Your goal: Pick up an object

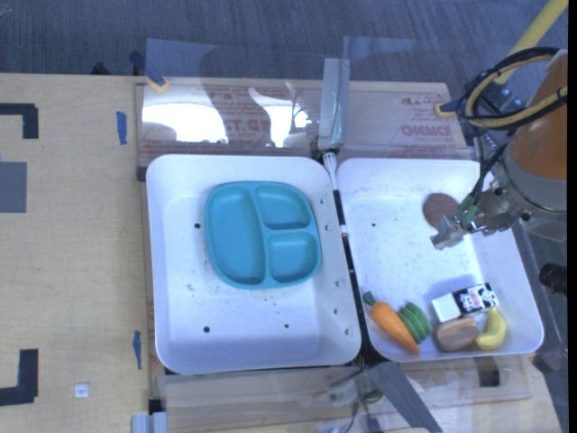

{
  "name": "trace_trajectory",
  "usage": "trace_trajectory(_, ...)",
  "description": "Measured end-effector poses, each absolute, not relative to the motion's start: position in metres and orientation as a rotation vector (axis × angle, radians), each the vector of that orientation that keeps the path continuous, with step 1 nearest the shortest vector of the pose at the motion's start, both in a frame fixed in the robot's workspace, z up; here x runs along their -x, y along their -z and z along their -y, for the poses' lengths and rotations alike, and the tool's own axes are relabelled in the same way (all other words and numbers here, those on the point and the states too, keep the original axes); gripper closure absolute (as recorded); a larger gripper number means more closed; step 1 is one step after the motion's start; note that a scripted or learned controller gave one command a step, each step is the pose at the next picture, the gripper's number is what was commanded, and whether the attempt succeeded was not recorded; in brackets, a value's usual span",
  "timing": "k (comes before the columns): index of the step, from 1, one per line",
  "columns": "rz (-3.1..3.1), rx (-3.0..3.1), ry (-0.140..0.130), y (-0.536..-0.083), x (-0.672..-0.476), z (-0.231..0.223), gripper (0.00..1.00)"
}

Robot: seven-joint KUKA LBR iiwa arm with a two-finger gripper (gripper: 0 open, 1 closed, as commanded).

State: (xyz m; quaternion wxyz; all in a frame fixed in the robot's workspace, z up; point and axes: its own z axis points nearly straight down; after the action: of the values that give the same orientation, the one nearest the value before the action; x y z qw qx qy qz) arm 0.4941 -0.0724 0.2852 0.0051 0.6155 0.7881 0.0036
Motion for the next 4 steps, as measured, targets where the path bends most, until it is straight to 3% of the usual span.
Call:
trace_trajectory(1,-2.474,-1.933,-0.001,-0.28,-0.492,0.073,0.0)
trace_trajectory(2,-2.322,-2.13,0.012,-0.157,-0.564,0.11,0.0)
trace_trajectory(3,-2.062,-2.375,0.004,-0.13,-0.506,0.158,0.0)
trace_trajectory(4,-2.458,-1.945,-0.007,-0.087,-0.482,0.161,0.0)
